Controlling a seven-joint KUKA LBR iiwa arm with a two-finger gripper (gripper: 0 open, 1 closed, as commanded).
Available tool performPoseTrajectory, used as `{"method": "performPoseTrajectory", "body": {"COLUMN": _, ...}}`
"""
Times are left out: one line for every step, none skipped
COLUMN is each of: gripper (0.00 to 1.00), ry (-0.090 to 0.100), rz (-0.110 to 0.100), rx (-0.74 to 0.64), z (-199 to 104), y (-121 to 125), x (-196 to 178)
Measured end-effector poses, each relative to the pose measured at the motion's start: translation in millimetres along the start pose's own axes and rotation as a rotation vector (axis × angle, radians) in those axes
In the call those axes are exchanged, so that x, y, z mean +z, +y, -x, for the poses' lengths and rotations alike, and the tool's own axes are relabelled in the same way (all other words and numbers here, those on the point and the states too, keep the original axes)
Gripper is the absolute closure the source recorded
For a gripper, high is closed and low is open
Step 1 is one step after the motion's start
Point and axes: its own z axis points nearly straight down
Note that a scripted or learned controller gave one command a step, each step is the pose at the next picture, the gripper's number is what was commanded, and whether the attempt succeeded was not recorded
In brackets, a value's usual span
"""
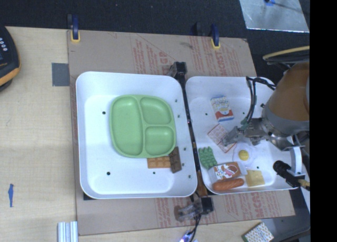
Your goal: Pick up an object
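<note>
Two shallow white bins side by side on a tan surface (37,130) covered by a brown cardboard sheet (158,51). Grey arm with orange band (289,96) comes in from the right, over the right bin (202,91).

End effector (231,137) sits low in the right bin's middle, just beside or over a small pink-and-white flat packet (217,132); touching or not, cannot tell. End effector state: cannot tell, too blurred and dark.

Right bin contents: white carton with blue and red print (222,108) near the upper middle, lying flat. Green studded block (207,157) by the left wall. Small yellow round item (243,155) right of it, below the end effector. Red-and-white printed packet (226,171) near the front, orange-red sausage-shaped toy (227,184) along the front wall just below it. Pale yellow square piece (255,178) just right of those two.

Left bin (89,178): light green three-compartment plastic plate (142,125) in the centre, flat. Orange-brown flat brick (158,163) at the plate's front edge, dark brown block (175,159) touching its right end.

Blue-and-yellow clamps (75,29) at the cardboard's far edge.
</note>
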Motion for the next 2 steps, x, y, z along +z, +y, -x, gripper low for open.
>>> {"method": "performPoseTrajectory", "body": {"gripper": 0.00, "ry": -0.002, "rz": 0.003, "rx": 0.000, "z": -10.1, "y": 91.7, "x": 10.5}}
{"method": "performPoseTrajectory", "body": {"gripper": 0.00, "ry": -0.001, "rz": 0.003, "rx": 0.002, "z": 23.2, "y": 137.3, "x": 9.8}}
